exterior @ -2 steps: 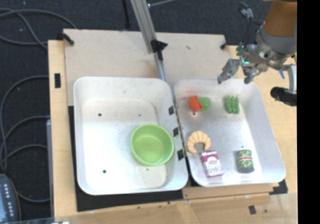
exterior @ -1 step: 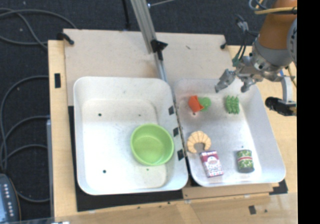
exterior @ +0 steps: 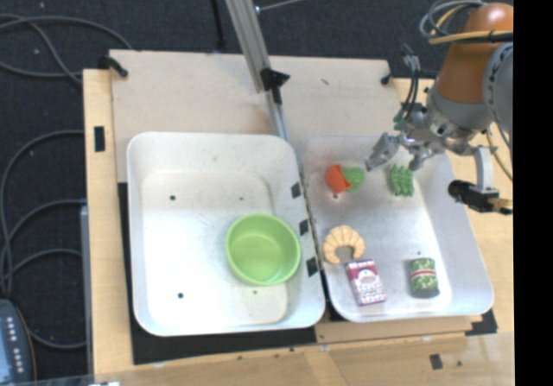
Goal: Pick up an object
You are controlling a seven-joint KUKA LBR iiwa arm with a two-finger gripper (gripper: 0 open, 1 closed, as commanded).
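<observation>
Near red carton [exterior: 365,281], green can [exterior: 422,277]; labels unreadable.

The croissant [exterior: 344,243] lies in the right bin [exterior: 462,242] (near its left wall); 2 packets sit right of it, the bowl [exterior: 263,249] left.

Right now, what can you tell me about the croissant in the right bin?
The croissant is a small, tan, crescent-shaped toy pastry, plastic by its look, with ridged segments. It lies flat on the floor of the right bin, near its left wall, ends curling downward in the view. The red carton sits just below it, close or barely touching. Nothing grips it.
</observation>
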